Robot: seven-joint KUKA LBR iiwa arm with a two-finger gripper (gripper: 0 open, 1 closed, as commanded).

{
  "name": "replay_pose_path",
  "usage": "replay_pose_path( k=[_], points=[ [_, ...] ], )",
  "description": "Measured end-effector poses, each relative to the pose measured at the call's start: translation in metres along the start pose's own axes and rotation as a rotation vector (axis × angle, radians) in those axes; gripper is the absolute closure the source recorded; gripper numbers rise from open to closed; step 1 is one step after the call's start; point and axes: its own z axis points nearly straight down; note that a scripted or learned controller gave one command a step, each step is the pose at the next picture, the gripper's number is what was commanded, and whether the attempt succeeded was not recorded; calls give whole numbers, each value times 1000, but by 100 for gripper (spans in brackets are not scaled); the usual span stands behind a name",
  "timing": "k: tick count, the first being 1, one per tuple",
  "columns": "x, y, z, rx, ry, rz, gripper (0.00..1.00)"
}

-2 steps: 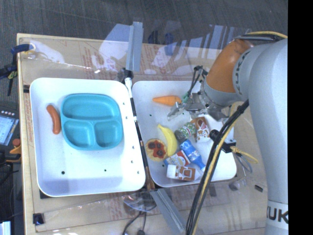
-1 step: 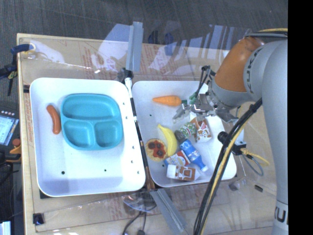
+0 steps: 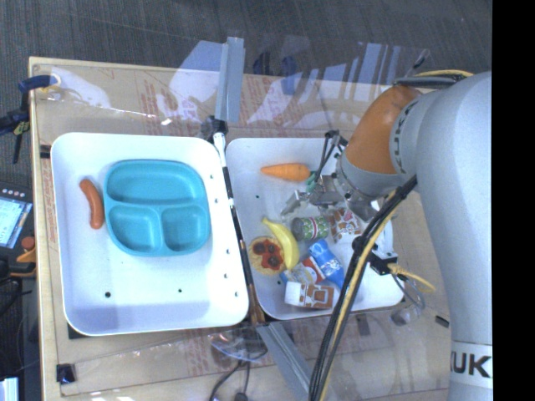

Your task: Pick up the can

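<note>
The can, with a green label and silver ends, lies on its side in the middle of the right bin. My gripper hangs just above and behind it, its metal fingers spread open with nothing between them. The can is just in front of the fingertips and is not held. The grey arm, with its orange band, reaches in from the right and covers the bin's right side.
Around the can lie a carrot, a banana, a pizza slice, a blue carton and a brown carton. The left bin holds a blue divided tray and a sausage.
</note>
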Motion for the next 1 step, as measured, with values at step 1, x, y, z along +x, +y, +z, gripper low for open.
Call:
replay_pose_path(
  k=[1],
  points=[
    [46,34,-2,-4,0,-29,0]
  ],
)
